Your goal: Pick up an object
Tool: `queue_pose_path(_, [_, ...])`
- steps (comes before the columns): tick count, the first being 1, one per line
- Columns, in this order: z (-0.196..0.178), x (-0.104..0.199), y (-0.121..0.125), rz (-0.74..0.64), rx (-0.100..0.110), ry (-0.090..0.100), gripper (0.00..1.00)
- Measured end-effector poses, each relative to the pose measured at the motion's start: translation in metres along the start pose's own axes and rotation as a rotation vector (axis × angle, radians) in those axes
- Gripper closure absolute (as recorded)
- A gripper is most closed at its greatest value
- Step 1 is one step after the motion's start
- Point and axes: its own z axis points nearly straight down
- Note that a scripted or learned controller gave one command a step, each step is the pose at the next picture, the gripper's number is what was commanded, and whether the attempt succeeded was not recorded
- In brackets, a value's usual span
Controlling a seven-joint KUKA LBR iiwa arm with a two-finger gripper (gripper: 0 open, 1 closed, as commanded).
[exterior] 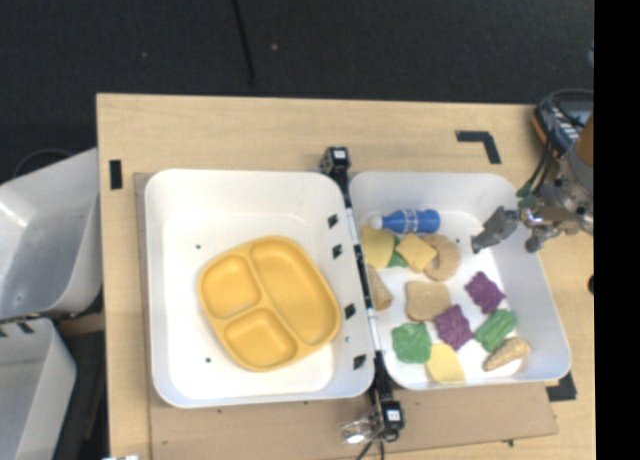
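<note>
The right bin [530, 278] holds several small toy foods. Among them are a blue bottle [410, 220], a yellow wedge [415, 251], a tan bread slice [428, 299], two purple pieces [485, 291] [452, 326] and two green pieces [410, 342] [495, 328]. My gripper [513, 235] hangs over that bin's upper right part, right of the bottle and above the purple piece. It is open, and nothing sits between its fingers.
The left bin [170, 348] holds a yellow divided plate [268, 301]. A yellow lump [445, 363] and a tan piece [505, 353] lie near the right bin's front wall. Clips [335, 159] sit on the ridge between the bins.
</note>
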Motion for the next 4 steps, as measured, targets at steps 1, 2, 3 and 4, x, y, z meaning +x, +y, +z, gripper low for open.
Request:
queue_pose_path(1, [0.106, -0.006, -0.053, 0.004, 0.011, 0.004, 0.00])
queue_pose_path(2, [0.160, -0.040, -0.019, 0.002, -0.001, -0.002, 0.00])
queue_pose_path(3, [0.157, -0.038, -0.051, 0.002, 0.001, 0.000, 0.00])
queue_pose_path(4, [0.130, 0.071, -0.005, -0.012, -0.006, 0.003, 0.00])
